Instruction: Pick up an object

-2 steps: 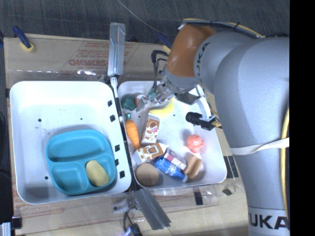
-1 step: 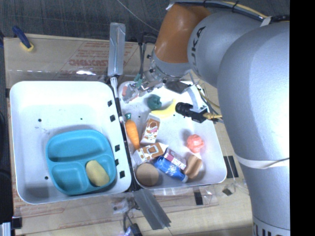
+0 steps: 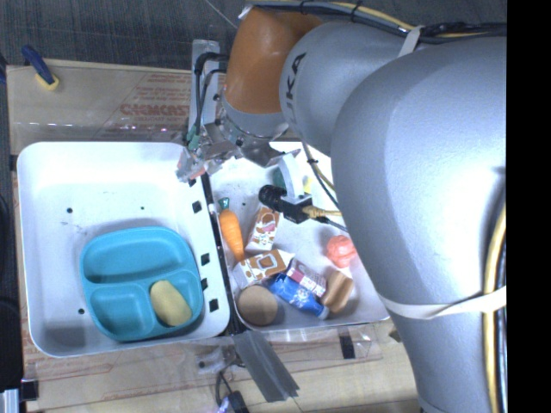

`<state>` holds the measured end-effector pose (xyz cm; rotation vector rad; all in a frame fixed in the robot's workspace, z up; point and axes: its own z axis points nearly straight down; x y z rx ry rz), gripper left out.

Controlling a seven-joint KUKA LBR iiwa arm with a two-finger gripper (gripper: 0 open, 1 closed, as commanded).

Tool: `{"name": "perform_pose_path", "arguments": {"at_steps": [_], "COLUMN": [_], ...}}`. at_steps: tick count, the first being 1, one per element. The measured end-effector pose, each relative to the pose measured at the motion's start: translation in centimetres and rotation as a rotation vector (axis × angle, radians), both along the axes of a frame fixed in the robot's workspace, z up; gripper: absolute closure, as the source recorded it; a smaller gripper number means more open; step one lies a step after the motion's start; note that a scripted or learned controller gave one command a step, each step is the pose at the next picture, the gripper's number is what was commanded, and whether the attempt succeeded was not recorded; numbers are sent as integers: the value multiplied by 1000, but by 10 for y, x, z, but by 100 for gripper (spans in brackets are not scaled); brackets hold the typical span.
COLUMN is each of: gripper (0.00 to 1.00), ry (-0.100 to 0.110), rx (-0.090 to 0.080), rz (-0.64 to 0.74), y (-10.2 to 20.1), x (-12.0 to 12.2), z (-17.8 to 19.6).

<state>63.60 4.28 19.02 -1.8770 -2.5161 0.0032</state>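
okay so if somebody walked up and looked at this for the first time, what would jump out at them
The huge grey arm with its orange band fills the right side, its gripper over the divider between the bins. Next, the blue divided tray in the left bin, with a yellow potato-like object in one compartment. Then the clutter of toy food in the right bin, including a carrot.

Only "KU" of the maker's name reads on the arm (image 3: 297, 63).

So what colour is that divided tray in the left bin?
Light blue, seen best in the camera view.
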Motion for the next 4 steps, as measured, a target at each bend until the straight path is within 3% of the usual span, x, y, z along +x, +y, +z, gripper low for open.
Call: {"name": "perform_pose_path", "arguments": {"at_steps": [1,2,3,4], "gripper": [100,100,100,100], "ry": [2,5,6,5], "rx": [-1,-1,-1,-1], "rz": [4,3,189,197], "y": [0,62,56,-5], "x": [0,-52,-64,-98], "z": [8,14,8,-1]}}
